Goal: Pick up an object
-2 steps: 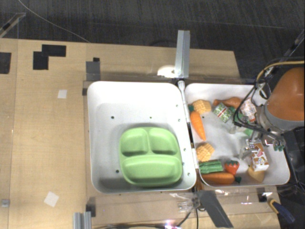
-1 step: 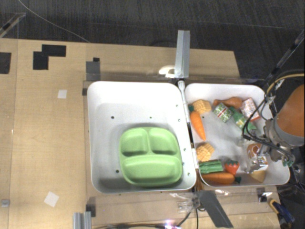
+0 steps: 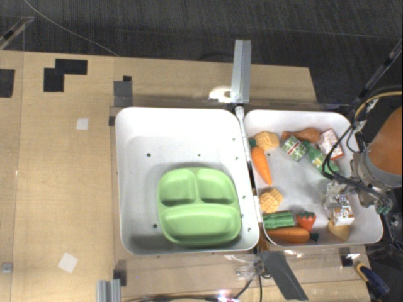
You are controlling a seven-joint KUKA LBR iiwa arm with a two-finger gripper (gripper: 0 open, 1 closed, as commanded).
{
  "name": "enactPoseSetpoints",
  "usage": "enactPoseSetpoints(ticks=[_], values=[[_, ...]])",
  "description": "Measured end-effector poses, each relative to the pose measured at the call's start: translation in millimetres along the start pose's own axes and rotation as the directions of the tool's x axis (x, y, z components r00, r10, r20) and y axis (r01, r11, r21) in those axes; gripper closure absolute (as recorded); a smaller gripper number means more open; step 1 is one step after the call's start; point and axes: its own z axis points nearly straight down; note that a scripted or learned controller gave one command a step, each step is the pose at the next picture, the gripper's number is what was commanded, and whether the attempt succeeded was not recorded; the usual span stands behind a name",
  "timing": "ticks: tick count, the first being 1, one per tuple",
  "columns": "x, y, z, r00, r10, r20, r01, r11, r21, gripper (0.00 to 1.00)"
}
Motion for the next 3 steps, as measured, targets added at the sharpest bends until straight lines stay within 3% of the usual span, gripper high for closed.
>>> enactPoseSetpoints(ticks=[1, 2, 3], values=[[-17, 0, -45, 0.922, -0.386, -0.018, 0.386, 0.922, -0.017, 1.00], [-38, 1, -37, 0.720, -0.694, -0.011, 0.694, 0.720, -0.025, 1.00], [-38, 1, -37, 0.720, -0.694, -0.011, 0.694, 0.720, -0.025, 0.00]])
